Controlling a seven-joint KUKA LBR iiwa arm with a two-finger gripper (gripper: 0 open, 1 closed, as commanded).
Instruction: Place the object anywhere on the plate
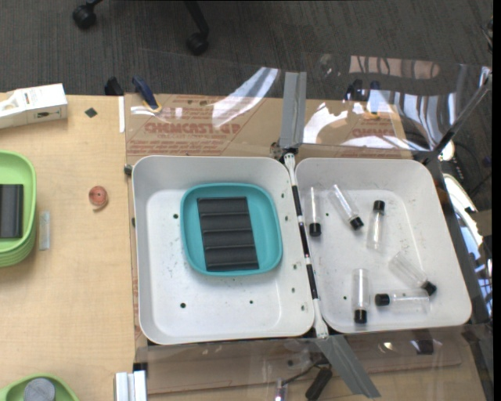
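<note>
Teal plate [231, 230] in left bin [156, 305], clear tubes [344, 207] (black-capped) in right bin [446, 258]

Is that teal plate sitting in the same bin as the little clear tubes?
No, the teal plate lies in the left bin, while the clear tubes lie in the right bin.

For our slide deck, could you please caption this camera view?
Teal plate in left bin; capped clear vials scattered in right bin.

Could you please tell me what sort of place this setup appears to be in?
Probably a robotics lab or test bench: two white bins sit side by side on a wooden bench, one holding a teal plate, the other clear capped tubes, with office-chair wheels behind.
</note>
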